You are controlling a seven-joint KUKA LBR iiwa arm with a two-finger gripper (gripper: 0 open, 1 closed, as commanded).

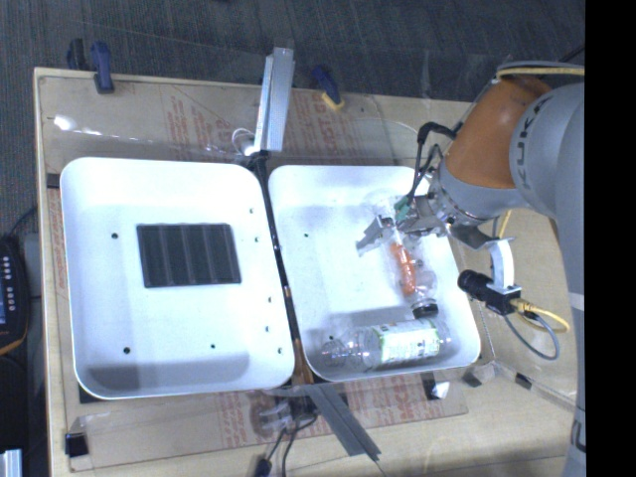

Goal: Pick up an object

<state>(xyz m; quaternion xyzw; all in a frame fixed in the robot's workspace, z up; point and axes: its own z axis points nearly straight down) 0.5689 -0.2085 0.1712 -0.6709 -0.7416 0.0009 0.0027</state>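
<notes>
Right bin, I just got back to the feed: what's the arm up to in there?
The arm has its gripper down inside the right bin, over the upper end of an orange item in clear wrap. I cannot tell from this view whether anything is held. A clear plastic bottle lies on its side along the bin's near wall. The left bin holds a dark ribbed panel.

Left bin [99,197] holds a dark ribbed panel [188,254], flat near its middle. Grey metal bar [274,99] stands just behind the bin's back right corner. Two blue clamps, one [101,66] behind the bin's left end, another [327,84] right of the bar. Dark carpet [397,18] beyond the bench.
</notes>
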